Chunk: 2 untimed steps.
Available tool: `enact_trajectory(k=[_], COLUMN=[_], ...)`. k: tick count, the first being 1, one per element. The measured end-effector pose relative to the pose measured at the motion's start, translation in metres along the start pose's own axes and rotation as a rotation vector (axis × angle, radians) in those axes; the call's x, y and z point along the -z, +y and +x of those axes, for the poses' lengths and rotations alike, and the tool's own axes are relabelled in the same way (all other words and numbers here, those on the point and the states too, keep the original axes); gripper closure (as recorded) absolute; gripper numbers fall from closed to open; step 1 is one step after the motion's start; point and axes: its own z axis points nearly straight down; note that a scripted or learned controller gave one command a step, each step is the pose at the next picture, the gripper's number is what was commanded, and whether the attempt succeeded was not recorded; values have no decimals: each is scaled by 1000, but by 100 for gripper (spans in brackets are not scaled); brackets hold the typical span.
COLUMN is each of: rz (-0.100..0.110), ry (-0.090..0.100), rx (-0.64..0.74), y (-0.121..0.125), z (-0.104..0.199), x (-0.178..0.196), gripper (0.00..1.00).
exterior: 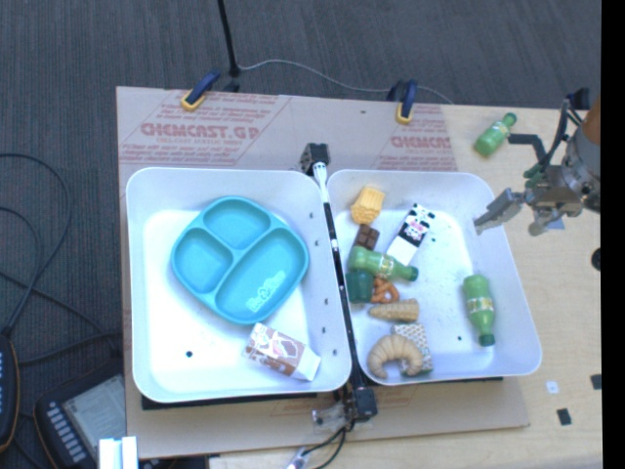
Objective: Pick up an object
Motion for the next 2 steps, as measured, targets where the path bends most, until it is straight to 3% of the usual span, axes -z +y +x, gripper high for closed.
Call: enact_trajectory(k=[1,2], rz=[7,-5], ry=[10,12], rx=[3,7], y=[-42,-48], z=[-8,-6], x=[-158,-172], gripper=[0,0])
